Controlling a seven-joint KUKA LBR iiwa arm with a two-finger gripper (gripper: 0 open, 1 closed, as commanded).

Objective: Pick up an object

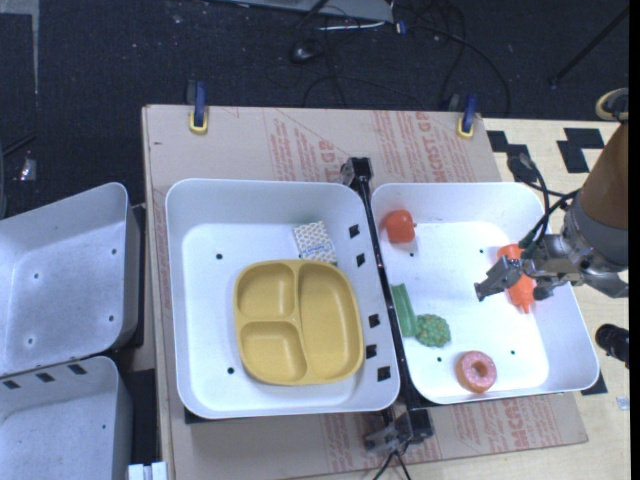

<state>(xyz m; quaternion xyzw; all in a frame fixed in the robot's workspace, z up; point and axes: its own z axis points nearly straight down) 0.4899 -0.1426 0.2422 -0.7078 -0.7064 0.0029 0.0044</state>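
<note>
Tool [512, 280] half-hides an orange object [521, 294]; grip and opening cannot be told.

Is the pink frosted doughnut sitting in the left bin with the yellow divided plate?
No, the pink frosted doughnut lies in the right white bin, near its front edge, while the yellow divided plate sits in the left white bin.

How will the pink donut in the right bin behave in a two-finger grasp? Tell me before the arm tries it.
The pink donut lies flat near the right bin's front wall, so it probably won't roll unless tipped on edge. Its rounded, smooth-looking ring may slip from a pinch across the outside. It looks like a small toy, likely light.
</note>
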